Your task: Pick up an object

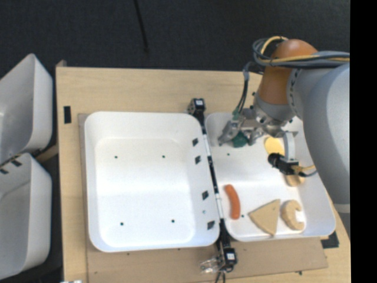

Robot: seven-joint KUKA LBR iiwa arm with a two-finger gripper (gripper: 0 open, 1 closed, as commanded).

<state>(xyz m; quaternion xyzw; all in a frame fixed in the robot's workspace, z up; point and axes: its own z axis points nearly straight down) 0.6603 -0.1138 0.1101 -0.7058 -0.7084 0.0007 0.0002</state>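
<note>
Hand [238,135] low in right bin [321,217], near teal object [240,140].

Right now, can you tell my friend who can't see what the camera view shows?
A grey and orange robot arm reaches from the right, its claw low over the far end of the right bin beside a small green thing. That bin also holds a sausage, a tan wedge, a pale ring piece and a yellow piece. The left bin sits next to it.

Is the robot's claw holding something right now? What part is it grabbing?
It cannot be told. The gripper sits low over a small green thing in the right bin, but whether that thing is pinched between its fingers is unclear.
</note>
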